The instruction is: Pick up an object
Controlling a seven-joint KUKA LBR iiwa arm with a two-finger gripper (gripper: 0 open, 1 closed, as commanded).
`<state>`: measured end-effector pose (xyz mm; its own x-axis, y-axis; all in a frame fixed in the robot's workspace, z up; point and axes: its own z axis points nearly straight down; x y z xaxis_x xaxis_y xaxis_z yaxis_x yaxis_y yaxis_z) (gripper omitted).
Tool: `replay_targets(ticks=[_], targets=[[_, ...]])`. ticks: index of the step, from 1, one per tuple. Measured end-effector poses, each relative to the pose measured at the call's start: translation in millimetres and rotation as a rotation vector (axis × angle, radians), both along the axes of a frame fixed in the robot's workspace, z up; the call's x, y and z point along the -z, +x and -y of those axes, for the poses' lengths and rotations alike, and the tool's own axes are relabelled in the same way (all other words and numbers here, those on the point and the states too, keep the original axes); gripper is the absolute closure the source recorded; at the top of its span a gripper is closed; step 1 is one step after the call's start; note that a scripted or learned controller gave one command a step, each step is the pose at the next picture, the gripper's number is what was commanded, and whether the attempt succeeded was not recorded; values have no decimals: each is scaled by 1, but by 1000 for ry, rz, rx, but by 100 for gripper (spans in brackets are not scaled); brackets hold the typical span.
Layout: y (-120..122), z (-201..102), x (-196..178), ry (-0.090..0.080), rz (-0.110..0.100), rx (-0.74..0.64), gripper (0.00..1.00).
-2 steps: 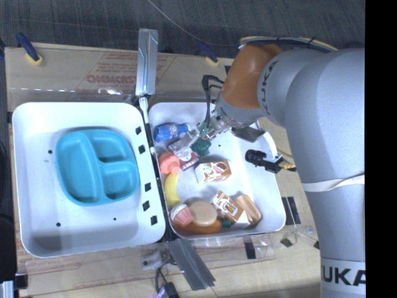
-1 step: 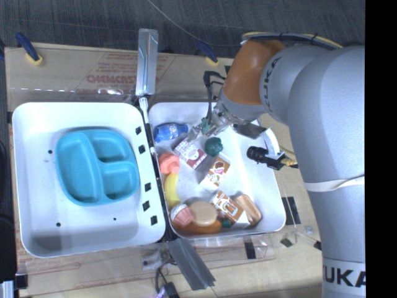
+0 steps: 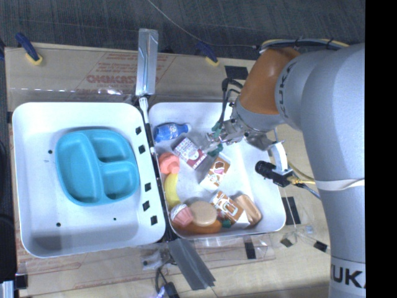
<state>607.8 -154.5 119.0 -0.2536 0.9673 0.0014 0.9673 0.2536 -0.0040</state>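
Hand low in the right bin, among the clutter

The hand point(image 3: 217, 136) hangs over the right white bin point(image 3: 268, 213) — whether it grips anything, I cannot tell; a small maroon-and-white packet point(image 3: 189, 151) lies just beside it on the left, a blue plastic bottle point(image 3: 170, 131) farther left.

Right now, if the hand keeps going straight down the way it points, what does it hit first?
Most likely the small maroon-and-white packet in the right bin, just below-left of the hand. Depth is unclear from this slanted view; it could instead land on the brown snack packet beside it.
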Motion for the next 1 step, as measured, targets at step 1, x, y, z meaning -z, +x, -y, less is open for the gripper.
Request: replay_targets(ticks=[1], targets=[[35,-24,-49,-1,8,44,100]])
